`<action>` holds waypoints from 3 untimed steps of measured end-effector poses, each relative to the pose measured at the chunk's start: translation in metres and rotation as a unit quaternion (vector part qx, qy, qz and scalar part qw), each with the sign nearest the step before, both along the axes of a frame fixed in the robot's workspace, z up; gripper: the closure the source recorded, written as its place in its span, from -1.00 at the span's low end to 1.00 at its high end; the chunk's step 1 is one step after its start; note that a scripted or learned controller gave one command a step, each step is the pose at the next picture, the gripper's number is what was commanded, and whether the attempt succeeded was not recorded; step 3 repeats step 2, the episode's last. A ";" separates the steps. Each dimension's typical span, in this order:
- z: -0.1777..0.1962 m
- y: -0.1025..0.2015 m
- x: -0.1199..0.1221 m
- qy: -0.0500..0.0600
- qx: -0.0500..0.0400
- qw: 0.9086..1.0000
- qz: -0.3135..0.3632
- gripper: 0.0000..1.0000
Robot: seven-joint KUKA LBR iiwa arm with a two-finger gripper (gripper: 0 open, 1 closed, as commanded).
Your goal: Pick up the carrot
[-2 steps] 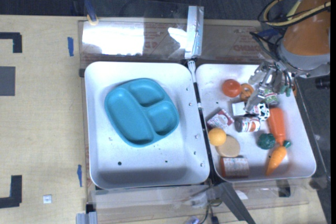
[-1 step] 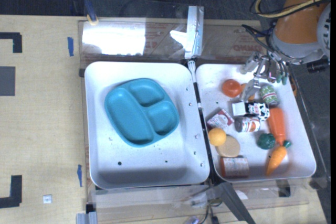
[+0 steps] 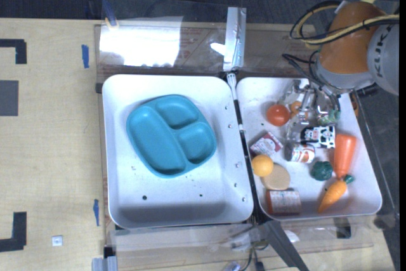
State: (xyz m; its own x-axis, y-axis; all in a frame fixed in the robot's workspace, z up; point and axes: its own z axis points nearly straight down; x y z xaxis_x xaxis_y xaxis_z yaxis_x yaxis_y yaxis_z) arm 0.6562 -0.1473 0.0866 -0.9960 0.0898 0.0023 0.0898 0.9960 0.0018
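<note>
The carrot (image 3: pixel 344 154) lies untouched just right of the milk carton (image 3: pixel 319 136). The tool (image 3: pixel 306 112) hovers beside the tomato (image 3: pixel 277 114) (grip state unclear); the pick remains undone.

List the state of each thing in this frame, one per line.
gripper: low in the right bin, among the items; finger state unclear.
carrot: lying in the right bin, not held.
orange pepper: lying beside the carrot.
tomato: resting near the gripper.
blue plate: right side up in the left bin.
</note>
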 end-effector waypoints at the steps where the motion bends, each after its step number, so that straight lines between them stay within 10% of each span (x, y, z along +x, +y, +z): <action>1: 0.016 0.001 0.004 -0.008 -0.001 1.000 0.000 1.00; 2: 0.119 -0.032 -0.040 -0.009 -0.002 0.979 -0.205 1.00; 3: 0.119 -0.032 -0.040 -0.009 -0.002 0.979 -0.205 1.00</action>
